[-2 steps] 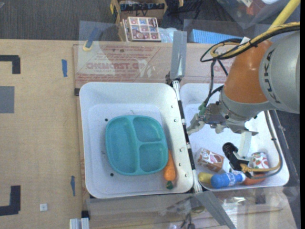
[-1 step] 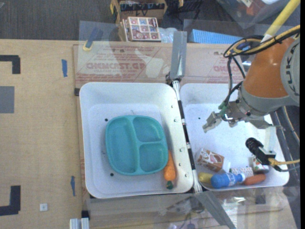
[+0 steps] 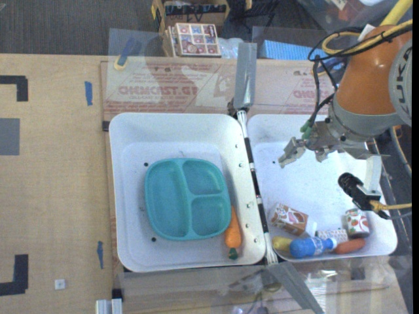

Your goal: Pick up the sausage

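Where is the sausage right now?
The small reddish-orange sausage lies in the right white bin, at its near right corner, just right of the blue bottle and below a small red-and-white carton.

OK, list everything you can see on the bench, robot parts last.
Bins: two, white, side by side.
Tray: one, teal, three compartments, in left bin.
Carrot: one, orange, left bin, beside tray's right edge.
Carton: one, brown and white, right bin.
Bottle: one, blue, right bin's near wall.
Sausage: one, red-orange, right bin's near corner.
Box: one, red and white, above sausage.
Arm: one, grey and orange, over right bin.
Tool: one, above right bin, apart from items.
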`<state>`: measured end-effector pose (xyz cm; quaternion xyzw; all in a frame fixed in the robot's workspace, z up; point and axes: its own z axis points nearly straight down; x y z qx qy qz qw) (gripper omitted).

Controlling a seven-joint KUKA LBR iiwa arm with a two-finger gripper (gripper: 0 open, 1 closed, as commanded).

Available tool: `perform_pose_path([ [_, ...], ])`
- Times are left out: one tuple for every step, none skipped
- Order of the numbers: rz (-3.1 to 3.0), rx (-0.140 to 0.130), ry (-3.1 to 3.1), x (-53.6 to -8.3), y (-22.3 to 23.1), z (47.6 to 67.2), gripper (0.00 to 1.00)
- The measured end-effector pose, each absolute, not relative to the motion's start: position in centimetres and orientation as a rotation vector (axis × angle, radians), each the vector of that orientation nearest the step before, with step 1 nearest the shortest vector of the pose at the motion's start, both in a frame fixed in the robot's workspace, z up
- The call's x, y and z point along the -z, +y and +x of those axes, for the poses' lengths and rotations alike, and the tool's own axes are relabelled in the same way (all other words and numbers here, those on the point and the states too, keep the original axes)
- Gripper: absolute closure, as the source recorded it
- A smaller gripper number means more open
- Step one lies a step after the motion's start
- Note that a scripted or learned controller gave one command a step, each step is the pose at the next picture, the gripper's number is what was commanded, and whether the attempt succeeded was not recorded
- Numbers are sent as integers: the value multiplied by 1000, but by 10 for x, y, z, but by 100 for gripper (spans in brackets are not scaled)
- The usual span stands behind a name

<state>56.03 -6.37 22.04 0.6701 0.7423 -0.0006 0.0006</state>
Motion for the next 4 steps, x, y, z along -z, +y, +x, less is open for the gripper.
perform_pose_path([
  [2049,1,2379,-279,-95,548,0],
  [2190,4,2255,-182,-50,503,0],
  [2332,7,2113,-182,-6,497,0],
  [2309,4,2131,-183,-79,584,0],
])
